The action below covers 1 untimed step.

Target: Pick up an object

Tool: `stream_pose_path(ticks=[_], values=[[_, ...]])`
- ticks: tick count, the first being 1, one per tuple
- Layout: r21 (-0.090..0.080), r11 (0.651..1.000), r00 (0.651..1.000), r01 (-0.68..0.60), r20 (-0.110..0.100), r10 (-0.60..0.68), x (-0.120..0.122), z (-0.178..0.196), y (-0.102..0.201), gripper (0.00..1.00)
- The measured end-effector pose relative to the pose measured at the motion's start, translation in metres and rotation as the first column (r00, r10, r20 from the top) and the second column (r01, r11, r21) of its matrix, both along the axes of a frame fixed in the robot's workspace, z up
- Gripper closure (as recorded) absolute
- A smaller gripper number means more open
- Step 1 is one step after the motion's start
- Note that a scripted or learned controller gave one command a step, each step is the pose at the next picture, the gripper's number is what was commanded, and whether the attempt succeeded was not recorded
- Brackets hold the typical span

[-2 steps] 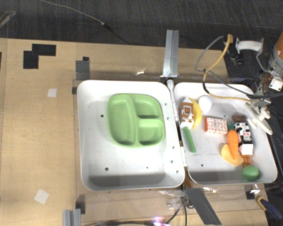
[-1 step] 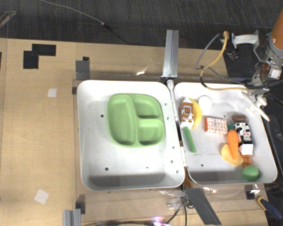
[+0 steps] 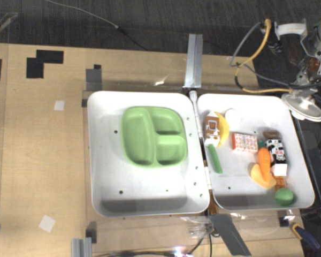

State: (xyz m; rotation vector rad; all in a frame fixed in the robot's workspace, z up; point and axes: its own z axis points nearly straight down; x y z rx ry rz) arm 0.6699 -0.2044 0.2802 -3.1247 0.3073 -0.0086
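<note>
Two shallow white bins side by side on the counter [image 3: 37,159], left bin [image 3: 104,197] and right bin [image 3: 241,194] meeting along a shared middle edge. In the left bin, a green divided plate [image 3: 152,135], flat, about mid-bin, nothing on it. In the right bin, a scatter of small things to pick from: a banana [image 3: 223,128] at the far left, touching a small orange-and-white box [image 3: 211,126]; just nearer, a green stick [image 3: 214,159] lying along the left wall. Near the middle, a red-and-white patterned box [image 3: 244,142], apart from the rest. Toward the right wall, a tight cluster: an orange carrot [image 3: 264,161] over a yellow-orange piece [image 3: 258,176], a black-and-white item [image 3: 276,149] and a white cube [image 3: 280,170] just beside it. Alone in the near right corner, a green ball [image 3: 284,196]. Gripper [image 3: 312,63] up at the far right, beyond the right bin's far corner, among cables, well apart from every object. Open or closed: cannot tell. Nothing seen held.
</note>
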Motion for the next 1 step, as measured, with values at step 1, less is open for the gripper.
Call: stream_pose_path(ticks=[1], values=[[0.002, 1.0, 1.0, -0.001, -0.004, 0.001, -0.0004, 0.0061, 0.0006, 1.0]])
